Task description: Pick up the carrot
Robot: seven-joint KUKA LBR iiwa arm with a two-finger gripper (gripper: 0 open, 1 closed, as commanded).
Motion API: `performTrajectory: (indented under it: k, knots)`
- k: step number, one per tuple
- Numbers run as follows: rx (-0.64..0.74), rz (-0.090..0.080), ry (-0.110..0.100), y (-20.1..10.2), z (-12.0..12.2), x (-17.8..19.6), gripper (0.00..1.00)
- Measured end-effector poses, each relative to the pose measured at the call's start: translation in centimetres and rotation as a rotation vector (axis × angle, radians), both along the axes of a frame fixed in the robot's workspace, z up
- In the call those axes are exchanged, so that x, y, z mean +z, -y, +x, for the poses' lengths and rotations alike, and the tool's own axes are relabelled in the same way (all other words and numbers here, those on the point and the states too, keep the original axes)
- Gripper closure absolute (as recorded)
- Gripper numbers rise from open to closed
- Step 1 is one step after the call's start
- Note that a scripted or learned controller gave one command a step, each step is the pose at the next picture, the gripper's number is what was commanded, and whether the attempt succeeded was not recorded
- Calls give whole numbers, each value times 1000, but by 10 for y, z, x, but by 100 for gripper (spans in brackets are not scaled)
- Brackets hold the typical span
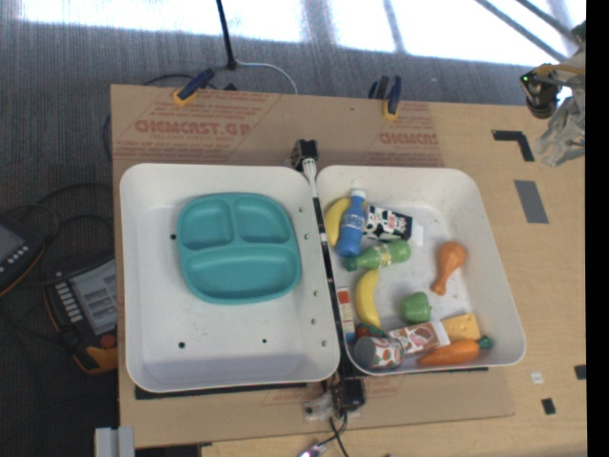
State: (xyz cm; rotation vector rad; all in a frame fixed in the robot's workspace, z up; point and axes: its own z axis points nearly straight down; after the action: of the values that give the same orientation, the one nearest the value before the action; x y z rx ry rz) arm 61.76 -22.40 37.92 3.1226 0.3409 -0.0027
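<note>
Carrot (451, 353) lies flat at near edge of right bin (501, 284), touching cheese wedge (462, 327) and carton (407, 342). Judged light, rigid, smooth plastic; best gripped across thick midsection. Arm (561, 112) seen far right; jaws' state cannot be told

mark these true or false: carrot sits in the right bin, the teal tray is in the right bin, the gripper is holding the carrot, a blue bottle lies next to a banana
1. The carrot sits in the right bin. True; it lies near the front edge.
2. The teal tray is in the right bin. False; it rests in the left bin.
3. The gripper holds the carrot. False; it is at the far right, away from the bins.
4. A blue bottle lies next to a banana. True.
</note>
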Motion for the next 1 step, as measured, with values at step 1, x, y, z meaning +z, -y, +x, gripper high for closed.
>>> performTrajectory:
  k: [1]
  knots:
    - [50, 0, -2, -1, 44, -39, 100]
